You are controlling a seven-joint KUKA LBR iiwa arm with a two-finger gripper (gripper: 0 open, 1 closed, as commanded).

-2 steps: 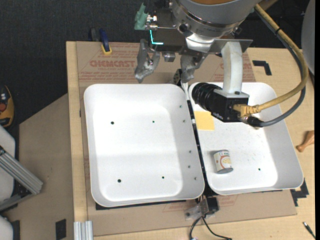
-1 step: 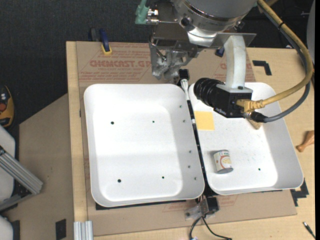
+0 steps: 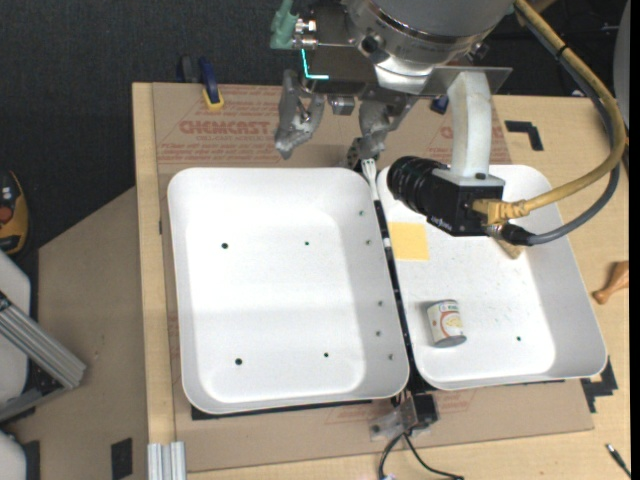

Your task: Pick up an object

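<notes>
A: Where's the claw (image 3: 328,138)?

B: Top centre of the frame, above the far rims of the bins, fingers spread and holding nothing.

A: And something to pick?

B: A small can (image 3: 445,323) lies on its side in the right bin (image 3: 560,298), lower right of centre. A yellow card (image 3: 408,240) sits nearer.

A: So which way?

B: I'd say down-frame and right.
</notes>
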